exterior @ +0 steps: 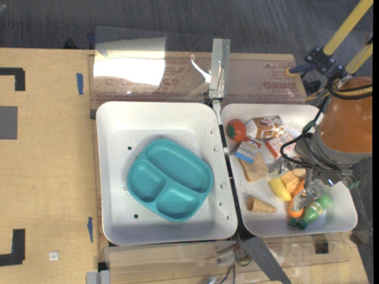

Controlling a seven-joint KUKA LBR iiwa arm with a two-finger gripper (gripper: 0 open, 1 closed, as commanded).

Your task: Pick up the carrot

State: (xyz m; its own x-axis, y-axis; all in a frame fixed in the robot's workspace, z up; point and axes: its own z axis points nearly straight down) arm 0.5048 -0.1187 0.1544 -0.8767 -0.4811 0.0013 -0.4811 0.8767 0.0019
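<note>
The gripper [308, 185] hangs over the right bin's [346, 220] cluttered near corner, its fingers lost among cables and toys, so whether they are spread or pressed together cannot be told. The carrot [298, 197], a slim orange piece, lies just beneath it between a yellow banana [279, 188] and a green bottle [315, 210], partly covered. The left bin [112, 158] holds a smooth teal divided plate [170, 178] with bare white floor around it.

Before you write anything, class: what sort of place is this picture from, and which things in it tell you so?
Probably a robotics lab's test bench, not a kitchen. A grey arm reaches over two white bins, toy food lies heaped in the right bin, and a teal divided plate sits in the left.
</note>
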